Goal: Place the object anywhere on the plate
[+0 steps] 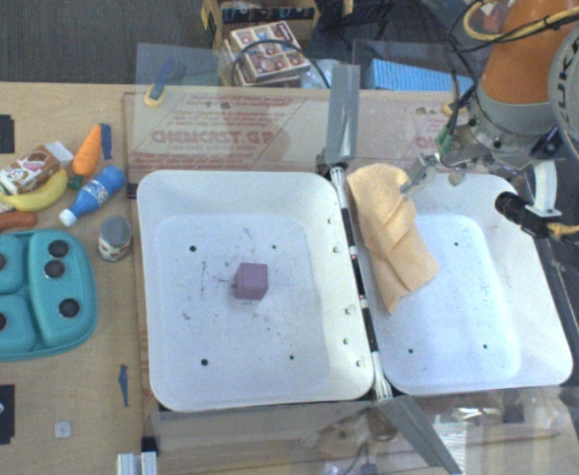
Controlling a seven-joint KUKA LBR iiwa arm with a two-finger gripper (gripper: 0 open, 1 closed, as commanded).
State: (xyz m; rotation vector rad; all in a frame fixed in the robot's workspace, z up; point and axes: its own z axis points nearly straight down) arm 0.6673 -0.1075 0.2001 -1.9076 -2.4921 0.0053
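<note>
A tan cloth (396, 240) lies crumpled along the left side of the right bin (487, 334), its upper end resting on the bin's rim. My gripper (409, 188) reaches in from the upper right. Its thin fingers are closed together on the cloth's upper right edge, and the folds run down from that spot. A small purple cube (250, 281) sits alone near the middle of the left bin (200, 216). A teal divided plate (32, 300) lies on the bench, left of both bins.
Left of the bins lie a toy banana (34, 194), a carrot (89, 149), a small bottle (93, 194), a sausage (0, 225) and a tin can (115, 237). A cardboard box (259, 18) stands behind the bench. Cables hang by the arm (531, 57).
</note>
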